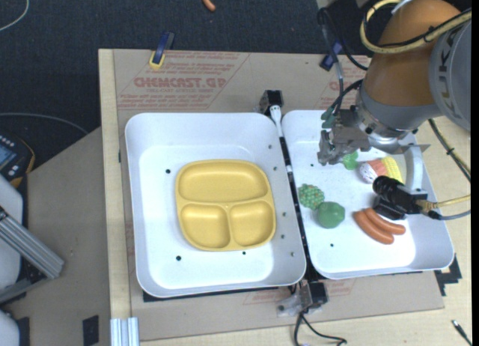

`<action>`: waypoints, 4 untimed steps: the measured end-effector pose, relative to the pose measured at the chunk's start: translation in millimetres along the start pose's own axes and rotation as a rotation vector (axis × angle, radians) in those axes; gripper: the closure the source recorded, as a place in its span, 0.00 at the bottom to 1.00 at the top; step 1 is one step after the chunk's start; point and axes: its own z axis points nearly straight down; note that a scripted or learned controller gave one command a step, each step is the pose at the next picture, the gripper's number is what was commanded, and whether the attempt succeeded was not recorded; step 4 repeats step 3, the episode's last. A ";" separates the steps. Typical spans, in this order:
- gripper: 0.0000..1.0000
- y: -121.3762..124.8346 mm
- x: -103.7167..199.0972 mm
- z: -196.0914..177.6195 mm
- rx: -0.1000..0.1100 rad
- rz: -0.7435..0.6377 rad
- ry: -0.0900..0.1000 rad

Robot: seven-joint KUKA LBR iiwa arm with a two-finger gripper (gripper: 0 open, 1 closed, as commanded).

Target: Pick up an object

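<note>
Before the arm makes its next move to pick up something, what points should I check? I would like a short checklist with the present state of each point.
1. Gripper is over the right bin: ok, it hangs at the bin's upper left part.
2. Objects are available in that bin: ok, broccoli, green ball, sausages and a yellow and red piece lie there.
3. Fingers open or shut: cannot tell.
4. Something already held: cannot tell; a small green piece lies right beside the gripper.
5. Yellow tray in the left bin is out of the way: ok.
</note>
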 end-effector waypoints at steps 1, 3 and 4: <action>1.00 -21.8 45.0 15.7 0.001 0.000 0.000; 1.00 -40.1 91.2 15.9 -0.004 0.002 -0.002; 1.00 -40.1 91.2 15.9 -0.004 0.002 -0.002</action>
